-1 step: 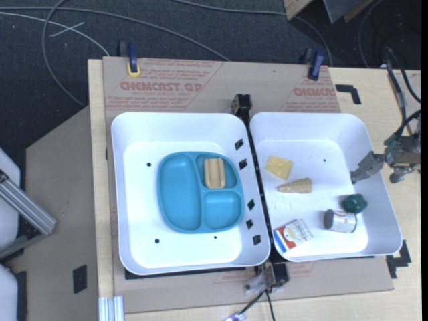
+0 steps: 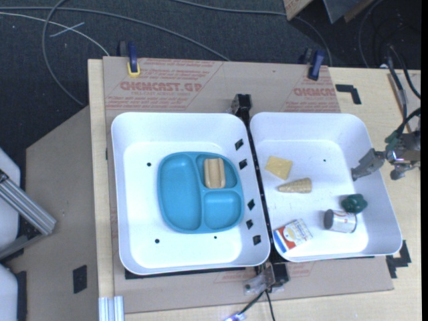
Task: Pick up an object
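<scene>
**Ana:** Over at the right edge of the table [image 2: 67, 179], the tool [image 2: 384, 160] sits just above the rim of the right bin [image 2: 374, 146]. It has nothing in it that I can see.

**Ben:** Are its fingers spread or pressed together?

**Ana:** I cannot tell; the part is small and blurred against the rim. One grey piece juts left toward the bin floor, and that is all I can make out.

**Ben:** So where do the candidates lie?

**Ana:** All loose on the right bin's floor. A yellow wedge [image 2: 279, 167] sits near the divider, with a tan cone [image 2: 295, 186] just below it. A small green thing [image 2: 354, 203] lies toward the right wall, just beside a grey canister [image 2: 340, 221] on its side. A red, white and blue packet [image 2: 291, 235] rests near the front corner.

**Ben:** And the left bin [image 2: 134, 146]?

**Ana:** It holds a blue divided plate [image 2: 180, 192] with a tan block [image 2: 214, 172] in its upper right compartment, well apart from the arm.

**Ben:** How far along would you say it is?

**Ana:** Barely begun, I judge. Nothing is lifted and nothing is gripped. Choosing a piece, descending, closing and raising it all remain; the green thing and the canister lie nearest the tool
</scene>
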`<state>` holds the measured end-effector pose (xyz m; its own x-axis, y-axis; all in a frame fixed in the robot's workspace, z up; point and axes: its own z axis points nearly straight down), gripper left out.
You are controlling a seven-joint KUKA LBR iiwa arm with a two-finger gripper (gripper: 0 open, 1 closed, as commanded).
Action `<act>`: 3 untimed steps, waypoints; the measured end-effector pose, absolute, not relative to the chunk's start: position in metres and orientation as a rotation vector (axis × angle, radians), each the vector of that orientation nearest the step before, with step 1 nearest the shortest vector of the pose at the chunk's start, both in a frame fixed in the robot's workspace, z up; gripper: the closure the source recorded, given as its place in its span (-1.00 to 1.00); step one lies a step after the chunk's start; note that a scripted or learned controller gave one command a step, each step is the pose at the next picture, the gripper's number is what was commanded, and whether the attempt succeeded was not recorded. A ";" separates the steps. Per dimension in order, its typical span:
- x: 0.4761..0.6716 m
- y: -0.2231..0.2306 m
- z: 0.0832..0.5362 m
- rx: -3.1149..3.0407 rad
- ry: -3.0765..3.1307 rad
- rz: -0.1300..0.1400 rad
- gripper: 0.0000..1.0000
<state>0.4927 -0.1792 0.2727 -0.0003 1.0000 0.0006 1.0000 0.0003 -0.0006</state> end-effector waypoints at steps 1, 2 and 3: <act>0.491 -0.181 0.230 -2.218 -2.216 0.003 -1.00; 0.487 -0.173 0.169 -2.216 -2.215 0.004 -1.00; 0.489 -0.175 0.126 -2.218 -2.217 0.002 -1.00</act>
<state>0.4887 -0.1753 0.1264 0.0006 1.0000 0.0031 1.0000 -0.0006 -0.0051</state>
